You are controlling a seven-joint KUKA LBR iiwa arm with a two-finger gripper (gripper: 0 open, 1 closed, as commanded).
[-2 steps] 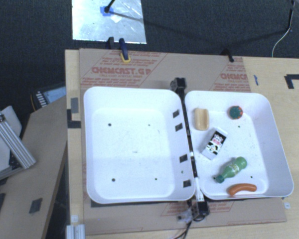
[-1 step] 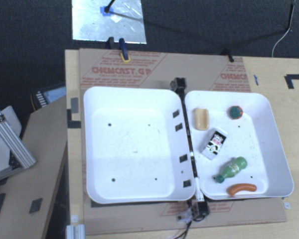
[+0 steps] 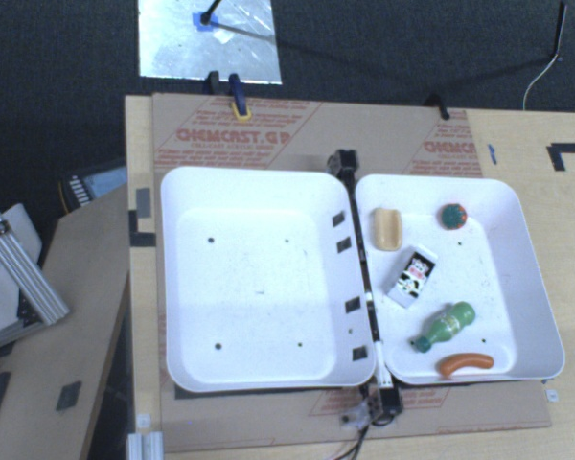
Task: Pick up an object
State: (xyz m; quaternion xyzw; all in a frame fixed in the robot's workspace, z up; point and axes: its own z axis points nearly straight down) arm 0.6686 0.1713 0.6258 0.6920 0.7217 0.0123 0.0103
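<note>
The right bin (image 3: 522,257) holds several small objects. A tan bread-like piece (image 3: 387,228) lies near its upper left. A green and red ball (image 3: 453,216) sits toward the back. In the middle lies a small white carton with a black print (image 3: 413,276), tilted. A green bottle (image 3: 444,326) lies on its side near the front. Just below it rests an orange sausage (image 3: 465,362) by the front wall.
The left bin (image 3: 187,257) stands beside the right one, joined along a black clip strip (image 3: 359,276). Both rest on a cardboard sheet (image 3: 268,132) on the bench. A shiny foil square (image 3: 209,25) lies on the dark floor behind.
</note>
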